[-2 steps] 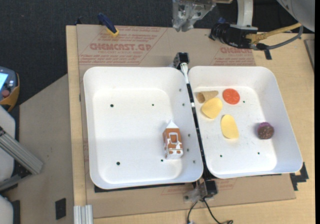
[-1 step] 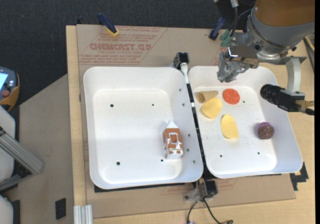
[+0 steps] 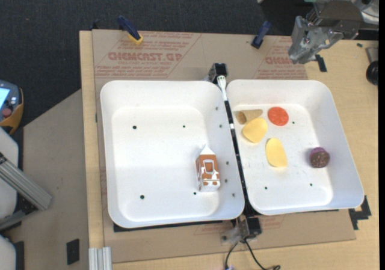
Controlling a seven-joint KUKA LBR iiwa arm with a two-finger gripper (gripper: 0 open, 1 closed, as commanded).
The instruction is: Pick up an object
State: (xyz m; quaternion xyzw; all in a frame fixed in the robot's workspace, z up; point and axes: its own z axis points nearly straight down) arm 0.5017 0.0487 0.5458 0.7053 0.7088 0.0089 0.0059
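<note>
The gripper (image 3: 304, 46) hangs over the cardboard-covered bench (image 3: 156, 58), beyond the right bin (image 3: 343, 136); how far it is open cannot be made out. Nearer the camera lie yellow pieces (image 3: 276, 153), a red disc (image 3: 278, 116) and a purple ball (image 3: 319, 157); a small carton (image 3: 207, 172) stands in the left bin (image 3: 120, 160).

You have two white bins side by side on the tabletop (image 3: 150, 52). In the left bin (image 3: 120, 106), a small orange-and-white carton (image 3: 207, 172) lies near the wall it shares with its neighbour. The right bin (image 3: 337, 136) holds five things: a tan wedge (image 3: 248, 115) at its upper left, a red disc (image 3: 278, 116) beside it, a yellow piece (image 3: 254, 130) touching the wedge from below, a second yellow piece (image 3: 276, 153) lower down, and a dark purple ball (image 3: 319, 157) well apart to the right. Your pincer (image 3: 302, 51) hangs beyond the right bin's far rim, above the cardboard, with nothing between its fingers.
</note>
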